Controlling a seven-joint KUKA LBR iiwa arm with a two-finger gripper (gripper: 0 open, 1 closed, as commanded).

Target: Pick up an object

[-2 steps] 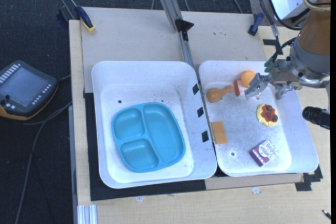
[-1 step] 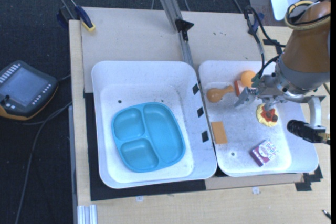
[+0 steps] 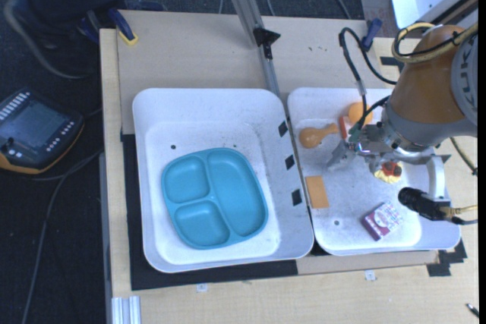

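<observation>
Where the fixed overhead camera looks down at a slant, two shallow white bins sit side by side on a wooden bench. The left bin (image 3: 152, 117) holds a blue divided plate (image 3: 216, 197). The right bin (image 3: 334, 235) holds the loose objects: an orange wooden spoon-like piece (image 3: 315, 136) near its upper left, a flat tan card (image 3: 317, 191) by its left wall, a small maroon and white packet (image 3: 383, 221) toward the near edge, and a small red and yellow item (image 3: 390, 174) partly under the arm. The grey arm with its orange band reaches in from the right, and its gripper (image 3: 351, 150) hangs low over the middle of the right bin, between the spoon-like piece and the red and yellow item; whether it is spread or closed cannot be told. Nothing is visibly held. A likely risk: closing here could catch bare bin floor, or nudge the nearby pieces aside.
</observation>
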